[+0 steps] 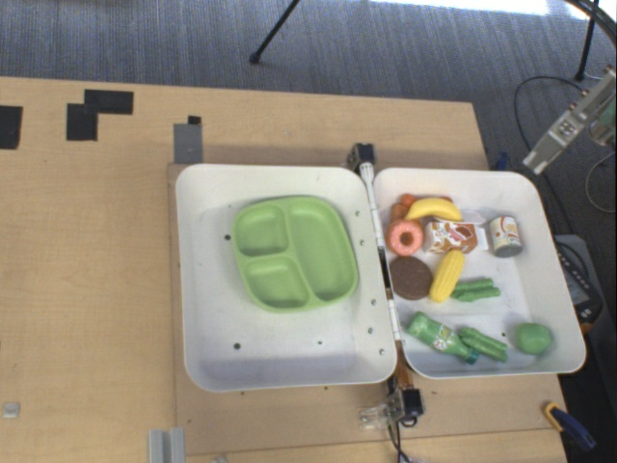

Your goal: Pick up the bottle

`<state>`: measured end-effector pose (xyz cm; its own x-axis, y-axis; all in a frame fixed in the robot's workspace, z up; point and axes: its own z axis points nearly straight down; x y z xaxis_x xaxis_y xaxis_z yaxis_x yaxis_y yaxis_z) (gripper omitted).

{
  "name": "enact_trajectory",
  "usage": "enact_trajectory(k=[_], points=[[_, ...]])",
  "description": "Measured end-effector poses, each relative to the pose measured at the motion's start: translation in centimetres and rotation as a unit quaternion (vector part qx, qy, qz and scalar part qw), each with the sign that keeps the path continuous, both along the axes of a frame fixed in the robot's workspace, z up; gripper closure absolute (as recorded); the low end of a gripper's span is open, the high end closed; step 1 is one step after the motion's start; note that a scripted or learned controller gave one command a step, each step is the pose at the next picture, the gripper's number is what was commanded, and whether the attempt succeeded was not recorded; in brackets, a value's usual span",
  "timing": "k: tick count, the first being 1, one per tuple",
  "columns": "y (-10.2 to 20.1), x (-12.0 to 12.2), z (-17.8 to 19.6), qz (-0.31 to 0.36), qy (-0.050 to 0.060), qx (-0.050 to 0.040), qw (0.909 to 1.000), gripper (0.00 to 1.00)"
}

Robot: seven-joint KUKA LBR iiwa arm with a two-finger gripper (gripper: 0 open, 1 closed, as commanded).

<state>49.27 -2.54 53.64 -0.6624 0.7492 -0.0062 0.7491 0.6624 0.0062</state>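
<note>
The bottle [439, 336] is green with a label and lies on its side near the front of the right bin [540, 258]. A green pea pod [485, 343] lies against its right end. My gripper [545, 154] hangs at the far right of the view, above and outside the right bin's back right corner, well away from the bottle. Nothing shows between its tips.
The right bin also holds a banana [434, 206], a pink donut [406, 237], a small carton [452, 236], a can [504, 235], a brown cookie [412, 277], a corn cob [447, 274] and a green ball [532, 338]. A green divided plate [294, 252] lies in the left bin [207, 258].
</note>
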Motion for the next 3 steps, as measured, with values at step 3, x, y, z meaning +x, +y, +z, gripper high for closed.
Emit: enact_trajectory(k=[3], points=[[2.1,-0.5,-11.2,0.114,0.002,-0.0003,0.9934,1.0]])
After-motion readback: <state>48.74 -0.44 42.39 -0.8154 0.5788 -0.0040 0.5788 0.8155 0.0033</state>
